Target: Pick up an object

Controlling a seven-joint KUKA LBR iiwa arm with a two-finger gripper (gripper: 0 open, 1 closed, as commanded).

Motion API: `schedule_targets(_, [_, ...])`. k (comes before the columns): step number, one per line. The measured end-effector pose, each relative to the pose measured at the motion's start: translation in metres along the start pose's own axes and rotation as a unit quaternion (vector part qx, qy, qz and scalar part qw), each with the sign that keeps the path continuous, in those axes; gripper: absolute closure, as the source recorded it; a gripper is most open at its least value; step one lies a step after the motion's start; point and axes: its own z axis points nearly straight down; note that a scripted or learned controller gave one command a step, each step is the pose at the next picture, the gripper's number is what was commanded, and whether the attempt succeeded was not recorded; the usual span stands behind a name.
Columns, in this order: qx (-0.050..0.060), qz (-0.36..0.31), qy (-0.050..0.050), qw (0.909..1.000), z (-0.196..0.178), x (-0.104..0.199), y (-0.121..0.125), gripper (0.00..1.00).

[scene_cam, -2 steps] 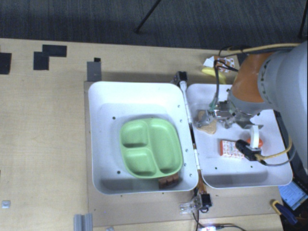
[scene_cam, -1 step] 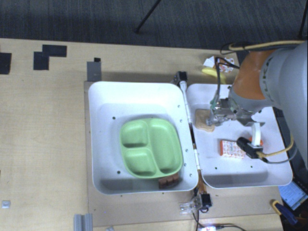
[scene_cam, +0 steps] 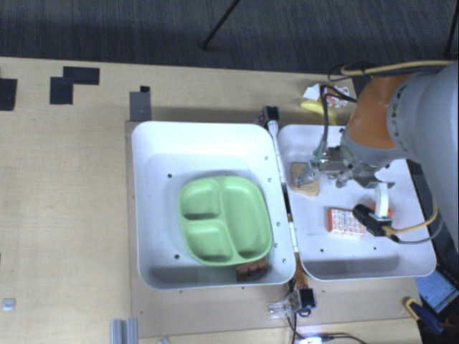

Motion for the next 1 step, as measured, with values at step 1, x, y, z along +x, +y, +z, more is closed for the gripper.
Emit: schedule_targets(1, [-0.002, -0.002, 0.000, 1.0000, -0.0108, 0.0007, 0.0013, 1.00])
